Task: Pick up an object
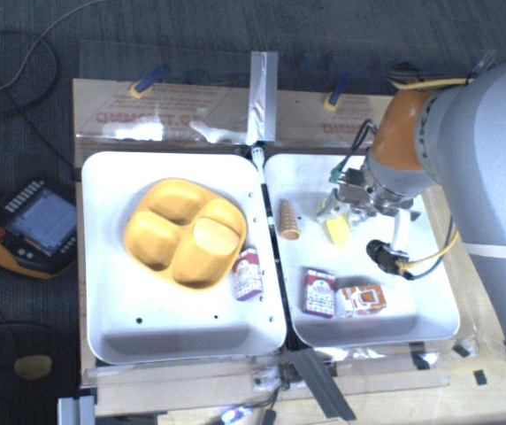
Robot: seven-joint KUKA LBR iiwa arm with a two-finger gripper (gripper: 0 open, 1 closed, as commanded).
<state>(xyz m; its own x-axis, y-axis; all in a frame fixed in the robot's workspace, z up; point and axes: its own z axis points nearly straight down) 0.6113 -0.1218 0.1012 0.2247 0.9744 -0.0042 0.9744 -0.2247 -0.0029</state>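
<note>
1. The grey arm (465, 140) with its orange band reaches in from the right, over the right bin (439, 312)
2. The end effector (346, 204) hangs low near that bin's upper middle; whether it is spread or pressed together I cannot tell
3. A small yellow block (338, 229) lies just below the end effector, on the bin floor
4. A brown cone (287, 220) lies near the right bin's left wall
5. Two small red-and-white cartons (320, 292) and (362, 300) lie side by side near the front of the right bin
6. The left bin (111, 317) holds a large yellow sectioned dish (185, 231), with a small bottle (248, 275) just beside its lower right edge
7. A handheld pendant (25, 228) rests on the floor left of the tabletop
</note>
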